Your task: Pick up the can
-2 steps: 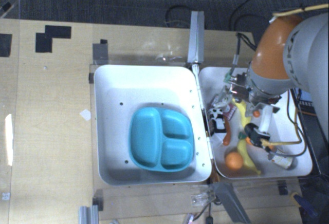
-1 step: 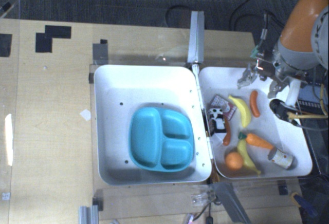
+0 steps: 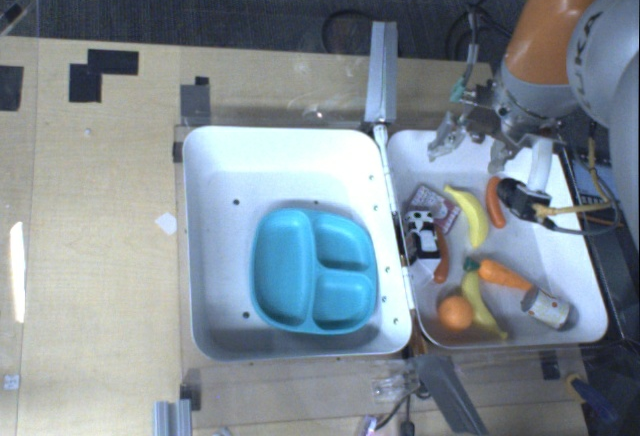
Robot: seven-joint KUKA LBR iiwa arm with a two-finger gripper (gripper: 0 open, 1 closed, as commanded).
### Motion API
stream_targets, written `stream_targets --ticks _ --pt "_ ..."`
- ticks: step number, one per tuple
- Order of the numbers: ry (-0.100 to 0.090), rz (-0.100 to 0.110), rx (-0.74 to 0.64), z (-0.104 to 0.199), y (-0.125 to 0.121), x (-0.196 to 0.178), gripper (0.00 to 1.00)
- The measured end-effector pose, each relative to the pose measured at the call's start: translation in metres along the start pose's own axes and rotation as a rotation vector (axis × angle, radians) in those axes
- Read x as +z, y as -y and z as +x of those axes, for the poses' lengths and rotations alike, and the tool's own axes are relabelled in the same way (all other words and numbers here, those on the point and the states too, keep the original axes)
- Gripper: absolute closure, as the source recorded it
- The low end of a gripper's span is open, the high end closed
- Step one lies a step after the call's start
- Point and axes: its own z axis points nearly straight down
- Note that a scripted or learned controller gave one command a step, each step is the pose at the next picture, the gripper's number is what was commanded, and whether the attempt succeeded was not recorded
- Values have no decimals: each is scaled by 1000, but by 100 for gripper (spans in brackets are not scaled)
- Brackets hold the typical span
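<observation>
A: Gripper [image 3: 468,140], fingers spread and gripping nothing, poised over back edge of right bin [image 3: 598,319]. Why there?

B: Probably staged high, clear of clutter, before descent.

A: And can [image 3: 546,306]?

B: Lying on side at near right corner, just beside carrot [image 3: 503,275]; well apart from gripper, beyond bananas [image 3: 470,214].

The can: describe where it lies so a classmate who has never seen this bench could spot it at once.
Find the right-hand white bin, the one crowded with toy food. Go to its near right corner, just past the tip of the carrot. There the can lies on its side: a small greyish cylinder, the one dull, metallic thing among bright fruit and vegetables.
</observation>
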Motion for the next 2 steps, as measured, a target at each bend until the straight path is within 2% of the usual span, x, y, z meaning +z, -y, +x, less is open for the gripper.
stream_targets --ticks 2 --pt "0 0 0 0 0 0 0"
